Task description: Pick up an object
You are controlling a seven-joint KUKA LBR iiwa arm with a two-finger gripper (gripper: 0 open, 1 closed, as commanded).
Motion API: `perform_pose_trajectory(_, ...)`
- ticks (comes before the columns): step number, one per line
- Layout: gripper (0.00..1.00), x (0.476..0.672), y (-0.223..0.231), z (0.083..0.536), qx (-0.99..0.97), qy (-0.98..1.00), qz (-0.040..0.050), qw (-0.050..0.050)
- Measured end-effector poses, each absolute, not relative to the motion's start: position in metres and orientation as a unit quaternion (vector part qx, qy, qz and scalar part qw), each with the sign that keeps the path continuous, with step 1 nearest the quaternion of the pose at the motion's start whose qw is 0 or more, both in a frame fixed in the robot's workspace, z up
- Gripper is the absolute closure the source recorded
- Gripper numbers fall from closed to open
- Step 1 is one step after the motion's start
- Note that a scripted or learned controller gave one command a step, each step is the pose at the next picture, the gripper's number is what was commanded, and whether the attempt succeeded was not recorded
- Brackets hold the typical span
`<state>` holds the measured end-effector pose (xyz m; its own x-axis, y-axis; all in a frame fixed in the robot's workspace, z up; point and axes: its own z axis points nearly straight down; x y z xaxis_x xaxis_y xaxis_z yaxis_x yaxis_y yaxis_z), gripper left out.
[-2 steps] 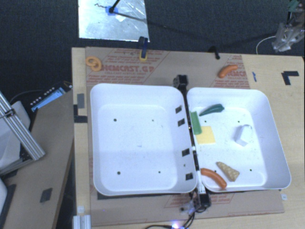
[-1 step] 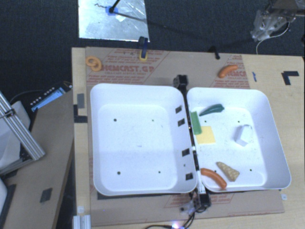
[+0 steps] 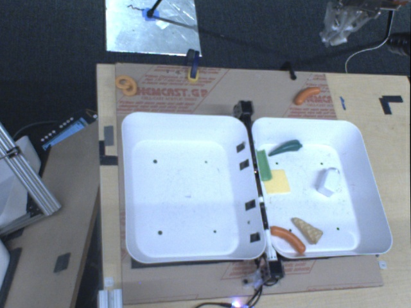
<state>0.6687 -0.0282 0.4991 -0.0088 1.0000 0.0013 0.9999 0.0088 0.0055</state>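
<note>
Near rim: sausage (image 3: 288, 239) and wedge (image 3: 307, 230) lie close to the right bin (image 3: 369, 191) front wall; a descent here risks striking it.
Divider: green stick (image 3: 263, 164) and yellow slab (image 3: 277, 181) hug the centre edge; poor clearance.
Open floor: white block (image 3: 327, 182) stands apart, safest pick.
Far: gripper (image 3: 343, 21) parked beyond the desk (image 3: 257, 85); fingers' state cannot be told.

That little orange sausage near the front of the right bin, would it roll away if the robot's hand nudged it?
The orange sausage looks rounded and long, so it would probably roll sideways rather than slide. It lies close to the right bin wall, which may stop it soon. Its smooth, glossy skin suggests it might slip under a pinch.
</note>
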Motion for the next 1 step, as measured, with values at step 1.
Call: perform_pose_trajectory(1, 1.00, 0.6523, 0.0003, 0.5384, 0.704, 0.710, 0.0030, 0.002)
